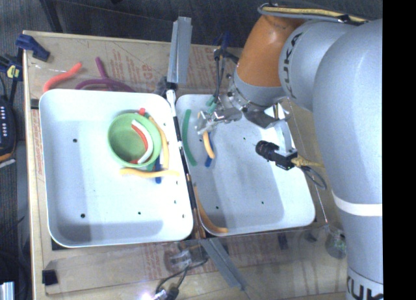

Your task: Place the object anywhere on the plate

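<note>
Gripper (207, 122): low over the right bin (260, 188), at its eleven o'clock corner — whether it is spread or closed I cannot tell. Just beneath, toward six o'clock, a yellow-and-blue strip (208, 147) and a green strip (187, 137) lie against the bin's wall, likely pick candidates. Green plate (123, 137): left bin (78, 188), centre, already bearing strips — the destination at nine o'clock.

Two white bins (97, 221) on the bench (39, 52). One green plate (123, 139) in the left bin. One grey arm (338, 97), right of the plate.
</note>
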